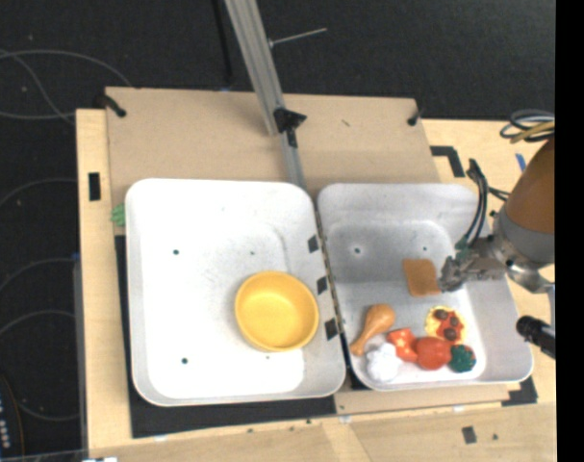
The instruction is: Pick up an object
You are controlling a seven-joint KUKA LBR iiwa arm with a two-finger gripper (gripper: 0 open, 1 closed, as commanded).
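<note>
Over right bin, gripper sat beside brown block; open/closed unclear; needed centring before closing.

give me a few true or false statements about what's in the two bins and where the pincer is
1. The yellow bowl sits in the left bin. True.
2. The drumstick lies inside the bowl. False: it lies in the right bin.
3. The pincer is over the right bin, beside the brown toast slice. True.
4. The toast slice is in the left bin. False: it is in the right bin.
5. The red tomato is in the right bin's near end. True.
</note>
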